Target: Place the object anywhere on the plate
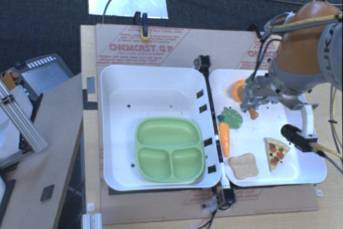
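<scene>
Claw: gripper (251, 107) hung low in the right bin (316, 166), by the orange piece (237, 90); whether it was spread or closed, or gripping anything, could not be told.
Plate: green divided plate (169, 148) lay in the left bin (115, 115), nothing on it.
Progress: judged barely begun; picking and carrying across both remained.
Task's thing: among the toy foods, all in the right bin.
Count: one carrot (224, 137), one green leafy piece (231, 117), one bread slice (244, 165), one pizza slice (275, 153), one orange piece; one plate, two bins.
</scene>
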`<state>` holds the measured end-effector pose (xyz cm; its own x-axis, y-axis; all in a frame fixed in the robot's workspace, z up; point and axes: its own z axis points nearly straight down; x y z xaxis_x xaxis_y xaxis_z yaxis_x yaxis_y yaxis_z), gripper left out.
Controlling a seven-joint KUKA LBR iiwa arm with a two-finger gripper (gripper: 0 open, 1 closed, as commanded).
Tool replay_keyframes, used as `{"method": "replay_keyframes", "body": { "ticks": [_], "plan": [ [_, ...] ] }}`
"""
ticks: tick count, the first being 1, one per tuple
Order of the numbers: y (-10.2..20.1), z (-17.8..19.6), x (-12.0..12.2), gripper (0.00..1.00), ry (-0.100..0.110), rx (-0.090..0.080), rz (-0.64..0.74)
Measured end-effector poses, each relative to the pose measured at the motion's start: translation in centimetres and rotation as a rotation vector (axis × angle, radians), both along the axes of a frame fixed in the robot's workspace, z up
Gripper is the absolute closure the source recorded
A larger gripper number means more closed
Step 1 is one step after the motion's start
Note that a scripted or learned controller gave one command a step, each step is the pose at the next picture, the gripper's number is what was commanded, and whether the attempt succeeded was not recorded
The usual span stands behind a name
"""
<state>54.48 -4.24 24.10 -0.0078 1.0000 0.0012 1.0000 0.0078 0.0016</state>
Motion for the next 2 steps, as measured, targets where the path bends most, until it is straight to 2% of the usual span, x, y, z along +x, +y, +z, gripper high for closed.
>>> {"method": "replay_keyframes", "body": {
  "ticks": [1,2],
  "plan": [
    [5.2,-0.9,-0.9,1.0,0.001,0.001,0.001],
    [10.6,-0.1,-1.1,1.0,0.0,0.001,0.003]
  ]
}}
